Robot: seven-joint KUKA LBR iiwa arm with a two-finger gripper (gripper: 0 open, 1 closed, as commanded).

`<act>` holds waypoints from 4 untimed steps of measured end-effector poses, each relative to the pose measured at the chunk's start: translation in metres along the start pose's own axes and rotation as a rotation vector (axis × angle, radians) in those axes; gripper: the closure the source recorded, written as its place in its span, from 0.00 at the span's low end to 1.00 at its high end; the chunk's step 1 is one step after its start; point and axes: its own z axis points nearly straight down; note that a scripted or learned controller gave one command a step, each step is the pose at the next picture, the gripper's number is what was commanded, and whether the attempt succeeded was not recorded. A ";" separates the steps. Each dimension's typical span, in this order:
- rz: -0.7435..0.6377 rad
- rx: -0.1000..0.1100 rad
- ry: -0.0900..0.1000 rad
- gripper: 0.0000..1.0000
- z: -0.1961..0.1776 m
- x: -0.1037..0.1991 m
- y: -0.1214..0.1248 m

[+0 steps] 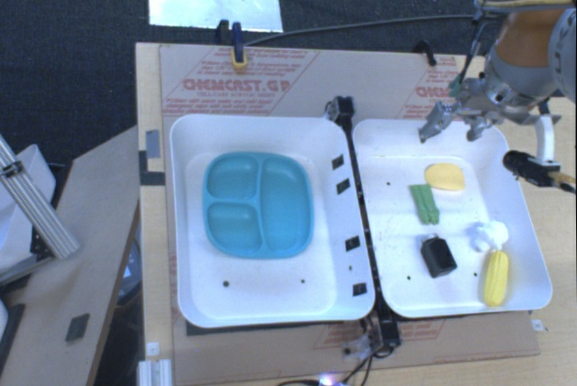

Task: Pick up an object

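I am reading the gripper (456,124) at the upper right of the camera view, hanging over the far rim of the right bin (532,285). Its two fingers are standing apart, one at the left (435,124) and one at the right (476,127), and nothing is sitting between them. Above the gripper I am seeing the grey wrist and the orange band of the arm (541,1), which is entering from the right.

Contents of the right bin, working outward from the gripper:
- A yellow rounded piece (445,178) is lying nearest, below the gripper and well apart from it.
- A green elongated piece (425,203) is lying just beside the yellow piece, on its lower left.
- A small black block (438,255) is resting nearer the front of the bin.
- A small white object (488,236) is sitting to the right of the black block.
- A yellow corn cob (496,277) is lying just below the white object, near the front right corner.

In the left bin (194,285) I am seeing a blue divided tray (260,204) lying flat near the centre. Both bins are resting on a board covered with printed sheet (270,78).
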 end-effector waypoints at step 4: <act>-0.004 -0.009 -0.002 0.00 0.124 0.001 0.008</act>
